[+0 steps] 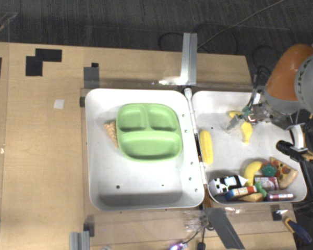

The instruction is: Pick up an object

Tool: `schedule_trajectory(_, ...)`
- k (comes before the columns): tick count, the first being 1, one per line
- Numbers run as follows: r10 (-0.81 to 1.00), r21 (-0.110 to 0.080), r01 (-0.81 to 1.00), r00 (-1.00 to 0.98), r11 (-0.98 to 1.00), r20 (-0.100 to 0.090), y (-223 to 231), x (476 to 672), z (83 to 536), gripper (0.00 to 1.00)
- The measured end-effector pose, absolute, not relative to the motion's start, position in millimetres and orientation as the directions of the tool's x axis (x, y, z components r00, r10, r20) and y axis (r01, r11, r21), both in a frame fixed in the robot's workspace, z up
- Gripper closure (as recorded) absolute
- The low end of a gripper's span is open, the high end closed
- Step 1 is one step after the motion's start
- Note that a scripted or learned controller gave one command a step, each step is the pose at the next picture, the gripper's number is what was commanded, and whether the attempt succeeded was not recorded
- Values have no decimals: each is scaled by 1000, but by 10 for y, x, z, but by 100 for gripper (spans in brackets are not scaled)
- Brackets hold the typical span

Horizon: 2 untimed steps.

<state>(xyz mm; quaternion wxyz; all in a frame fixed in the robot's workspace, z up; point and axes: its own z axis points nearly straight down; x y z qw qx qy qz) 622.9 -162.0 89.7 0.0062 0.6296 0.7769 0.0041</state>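
We found the end effector (249,114) over the small yellow plastic banana (244,127), upper right; its long axis ran near-vertical; finger state unclear.

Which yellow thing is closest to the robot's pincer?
The banana at the back of the right bin, right at the pincer. The corn and lemon lie farther off.

A pale green divided plate (148,132) sits in 1 of 2 white bins (101,155), over a speckled tan cracker (111,133). A yellow corn cob (205,146), yellow bananas (246,132), a black-and-white cow (225,183) and a red-capped marker (242,192) colour the other bin (214,108).
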Motion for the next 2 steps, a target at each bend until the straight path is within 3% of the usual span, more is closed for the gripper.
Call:
schedule_trajectory(1,977,15,977,-214,214,-2,-1599,6243,1005,100)
schedule_trajectory(2,999,1,999,46,-46,0,-888,6311,2042,100)
